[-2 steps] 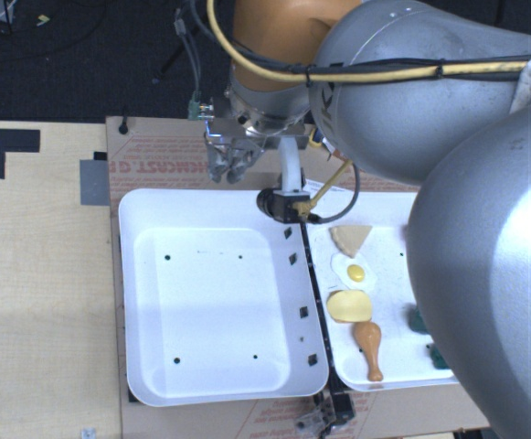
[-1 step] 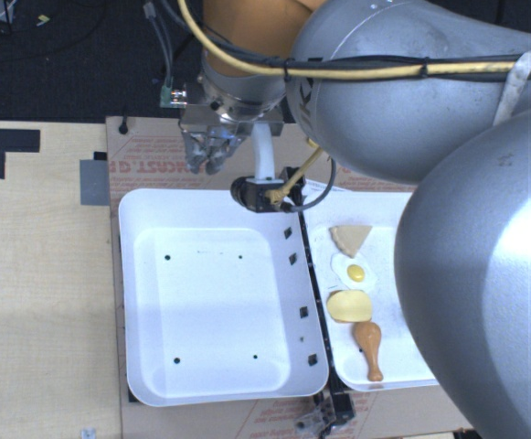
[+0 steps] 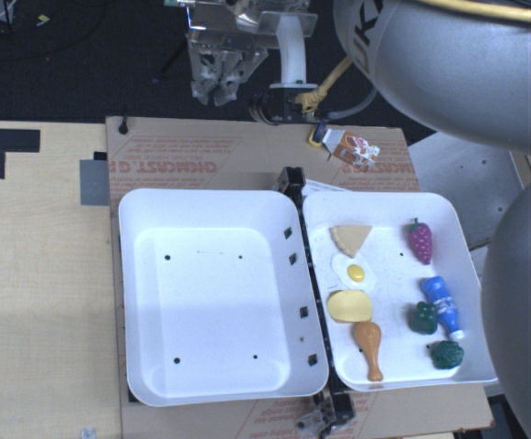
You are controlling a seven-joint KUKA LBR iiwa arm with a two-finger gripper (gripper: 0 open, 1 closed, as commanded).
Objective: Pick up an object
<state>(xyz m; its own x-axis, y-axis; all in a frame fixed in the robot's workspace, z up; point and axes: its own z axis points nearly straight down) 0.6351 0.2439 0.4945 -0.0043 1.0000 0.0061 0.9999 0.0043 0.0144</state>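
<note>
My gripper (image 3: 217,85) hangs high at the top of the view, above the far edge of the bench and well away from both bins. Nothing shows between its fingers. The right bin (image 3: 448,216) holds the toy foods: a tan cheese wedge (image 3: 350,239), a fried egg (image 3: 354,272), a yellow potato-like piece (image 3: 349,305), a chicken drumstick (image 3: 370,347), purple grapes (image 3: 419,240), a blue bottle (image 3: 441,304), a green pepper (image 3: 421,317) and a broccoli piece (image 3: 446,354).
The left bin (image 3: 146,245) sits beside the right one, joined by a black clip strip (image 3: 303,273). Both rest on a cardboard sheet (image 3: 201,158). A small printed packet (image 3: 352,149) lies behind the right bin. The large grey arm body (image 3: 448,44) fills the upper right.
</note>
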